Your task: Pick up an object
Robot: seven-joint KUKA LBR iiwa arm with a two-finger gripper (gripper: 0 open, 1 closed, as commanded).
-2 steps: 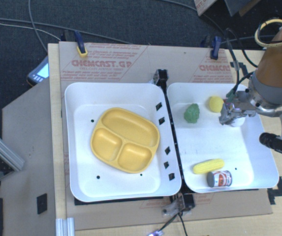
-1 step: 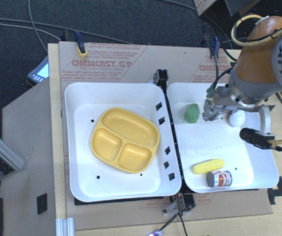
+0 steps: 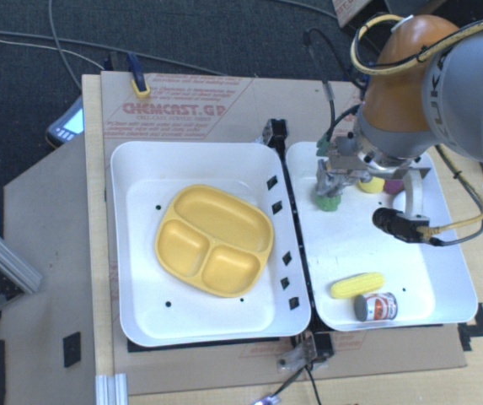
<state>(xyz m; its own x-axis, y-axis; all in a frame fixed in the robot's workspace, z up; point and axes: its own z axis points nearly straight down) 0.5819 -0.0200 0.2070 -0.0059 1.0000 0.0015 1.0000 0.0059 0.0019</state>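
Green lump of plastic food (image 3: 329,201) sits under my tool (image 3: 334,180), low in the right white bin (image 3: 452,302). Whether I'm pinching it, I can't tell.

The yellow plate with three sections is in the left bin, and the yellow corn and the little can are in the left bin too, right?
Not quite. The camera view shows the yellow plate in the left bin, but the corn and the little can lie in the right bin, near its front edge.
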